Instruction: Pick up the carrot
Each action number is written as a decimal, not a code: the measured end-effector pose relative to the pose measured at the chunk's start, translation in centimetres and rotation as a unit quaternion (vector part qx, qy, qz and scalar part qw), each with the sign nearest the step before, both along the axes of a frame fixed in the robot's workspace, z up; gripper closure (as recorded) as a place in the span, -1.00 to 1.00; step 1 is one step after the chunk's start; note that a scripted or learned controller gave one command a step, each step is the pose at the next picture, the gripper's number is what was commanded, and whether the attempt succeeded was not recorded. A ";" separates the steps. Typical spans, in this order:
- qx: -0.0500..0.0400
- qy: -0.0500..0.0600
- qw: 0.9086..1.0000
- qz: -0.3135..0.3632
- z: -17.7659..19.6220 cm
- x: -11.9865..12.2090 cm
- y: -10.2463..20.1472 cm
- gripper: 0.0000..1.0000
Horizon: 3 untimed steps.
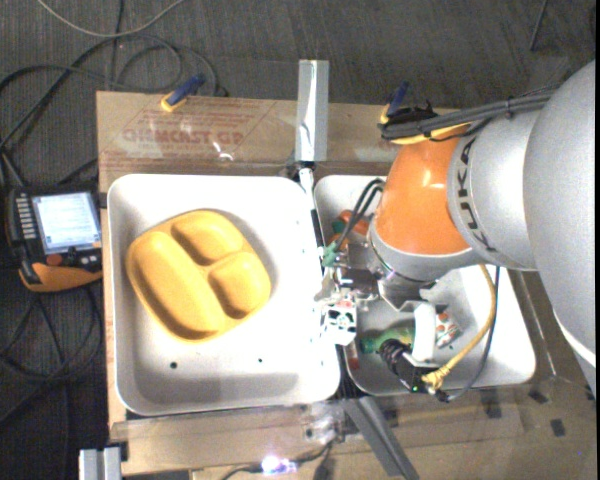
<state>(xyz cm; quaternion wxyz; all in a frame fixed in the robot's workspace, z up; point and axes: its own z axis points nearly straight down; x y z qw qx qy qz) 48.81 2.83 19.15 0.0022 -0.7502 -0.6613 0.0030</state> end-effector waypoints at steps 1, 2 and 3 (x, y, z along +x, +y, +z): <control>-0.004 -0.002 0.983 -0.185 11.9 1.3 -4.0 1.00; -0.001 0.000 1.000 -0.008 10.5 -0.4 -1.7 1.00; 0.001 0.000 0.991 0.132 2.8 -0.5 -5.1 1.00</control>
